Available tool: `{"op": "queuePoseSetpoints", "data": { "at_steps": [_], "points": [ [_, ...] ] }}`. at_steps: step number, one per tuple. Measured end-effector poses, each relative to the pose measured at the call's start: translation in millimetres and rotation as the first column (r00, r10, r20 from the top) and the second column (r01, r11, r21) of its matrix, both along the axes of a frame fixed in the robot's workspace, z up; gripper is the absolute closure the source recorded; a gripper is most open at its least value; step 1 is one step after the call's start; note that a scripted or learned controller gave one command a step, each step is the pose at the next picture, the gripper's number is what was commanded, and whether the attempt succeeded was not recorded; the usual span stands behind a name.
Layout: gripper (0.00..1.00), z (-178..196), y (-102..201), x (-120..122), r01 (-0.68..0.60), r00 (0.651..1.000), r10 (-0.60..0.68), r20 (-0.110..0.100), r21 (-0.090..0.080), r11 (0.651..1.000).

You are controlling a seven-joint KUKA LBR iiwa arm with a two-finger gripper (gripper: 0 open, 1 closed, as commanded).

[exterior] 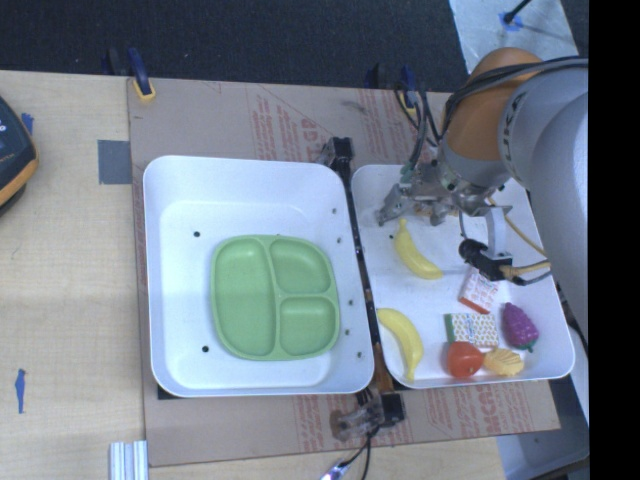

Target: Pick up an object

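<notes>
1. The gripper [412,211] is seen at the upper end of the right bin [560,368], just above a curved yellow banana [415,253].
2. Whether the fingers are open or shut cannot be told; nothing is seen held between them.
3. A second banana [402,340] lies at the bin's lower left.
4. Along the lower right edge are gathered a round red tomato [462,359], a bumpy purple grape bunch [518,325], a yellow piece [503,362] and two small printed packets [478,292].
5. A smooth green divided plate [272,296] rests in the left bin [175,198].
</notes>
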State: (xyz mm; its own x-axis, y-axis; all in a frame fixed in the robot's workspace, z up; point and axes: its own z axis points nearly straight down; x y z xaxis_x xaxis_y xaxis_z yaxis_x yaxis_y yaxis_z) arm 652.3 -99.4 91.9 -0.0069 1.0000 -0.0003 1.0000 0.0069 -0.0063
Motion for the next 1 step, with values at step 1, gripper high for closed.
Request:
{"op": "queuePoseSetpoints", "data": {
  "at_steps": [1],
  "points": [
    [0.00,-0.1,-2.8,-20.7,0.002,1.000,-0.002,0.002,-0.001,1.000]
  ]
}}
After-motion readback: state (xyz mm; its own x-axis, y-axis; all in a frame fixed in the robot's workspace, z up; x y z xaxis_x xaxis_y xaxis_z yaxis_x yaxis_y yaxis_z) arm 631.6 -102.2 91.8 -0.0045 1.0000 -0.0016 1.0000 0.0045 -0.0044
